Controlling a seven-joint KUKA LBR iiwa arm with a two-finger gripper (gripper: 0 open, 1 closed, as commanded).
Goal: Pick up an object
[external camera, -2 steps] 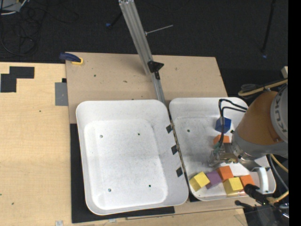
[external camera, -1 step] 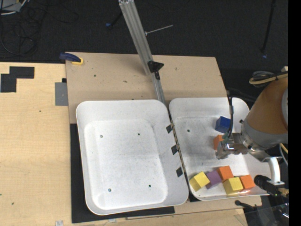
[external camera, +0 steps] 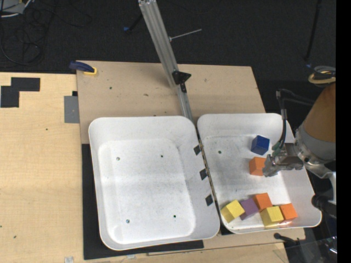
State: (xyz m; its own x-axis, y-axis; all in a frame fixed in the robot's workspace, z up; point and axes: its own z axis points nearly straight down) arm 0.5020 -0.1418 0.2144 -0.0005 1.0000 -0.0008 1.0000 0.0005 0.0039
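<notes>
Two white bins are seen side by side on the bench [external camera: 219,86]: left bin [external camera: 109,133] and right bin [external camera: 230,122]. All blocks are found in the right bin.

The arm [external camera: 323,125] is seen reaching in from the right edge, w/ the gripper [external camera: 272,167] low over the right bin, approx. mid-height of its right half. The gripper is placed just beside an orange cube [external camera: 255,166], on the cube's right side, touching or nearly so. Whether the cube is actually held can't be told. The rig line bars fingers talk when their gap is unclear, and it is unclear here: claw state can't be told.

A blue cube [external camera: 260,144] is seen just above the orange one, slightly right, close to the gripper but apart from it.

Along the bin's near edge a cluster is laid out, left to right: yellow cube [external camera: 233,210], purple cube [external camera: 249,206], a 2nd orange block [external camera: 263,201], a 2nd yellow block [external camera: 271,216], a 3rd orange block [external camera: 288,211]. These are packed touching or nearly touching, well apart from the gripper.

A metal rail [external camera: 164,48] is seen slanting up from between the bins toward the top.
</notes>
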